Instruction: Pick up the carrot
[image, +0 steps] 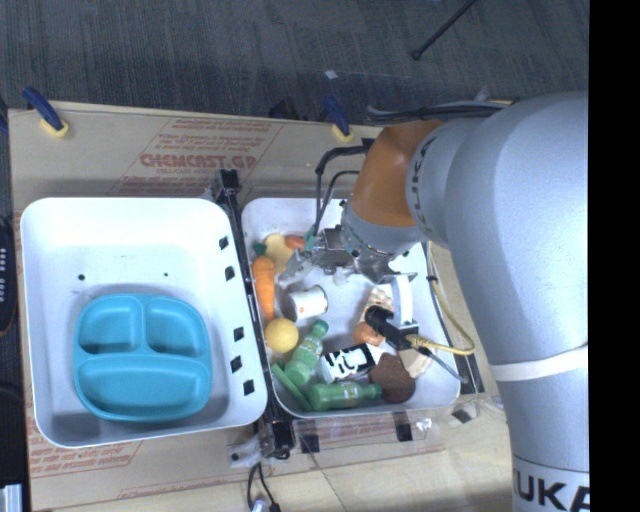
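The carrot (264, 285) is a long orange piece lying along the left wall of the right bin (445, 385), with its length pointing away from the camera. My gripper (322, 252) hangs over the far middle of that bin, a little to the right of the carrot's far end and apart from it. The grey wrist with its orange band (385, 185) covers the bin's far right part. Nothing shows in the gripper's grasp.
Around the carrot lie a white cup (305, 300), a yellow lemon (281, 335), two green bottles (340, 395), a brown object (395, 378) and a small red-orange piece (293, 241). A blue divided tray (145, 355) sits in the left bin (60, 230).
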